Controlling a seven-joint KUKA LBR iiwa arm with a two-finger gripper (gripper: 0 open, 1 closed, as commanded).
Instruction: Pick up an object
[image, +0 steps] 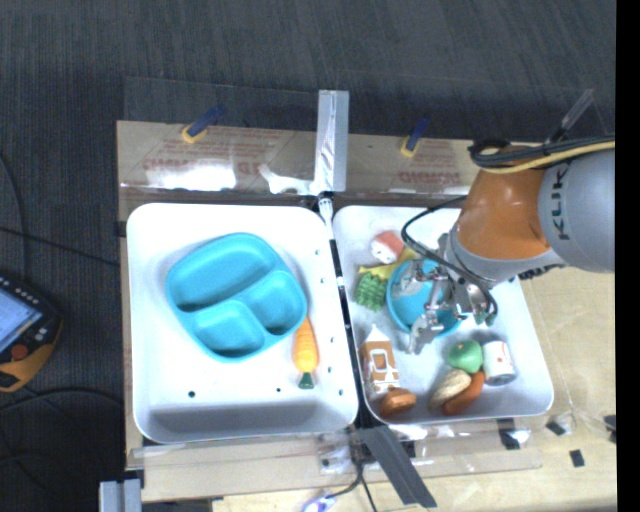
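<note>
My gripper (432, 318) hangs low in the right bin (530, 340), over the near edge of a blue bowl (408, 297). Around it lie a green leafy toy (372, 290), a red and white piece (387, 246), a green round fruit (464, 353), a small white can (498, 362), an orange and white box (380, 364), a brown piece (397, 402) and a tan and red piece (456, 387). I see nothing lifted off the bin floor. The wrist hides part of the bowl.
The left bin (160, 400) holds a blue divided plate (235, 295) and a carrot (305, 347) by its right wall. A ridge (338, 300) separates the two bins. The grey and orange arm (520, 215) covers the right bin's far right corner.
</note>
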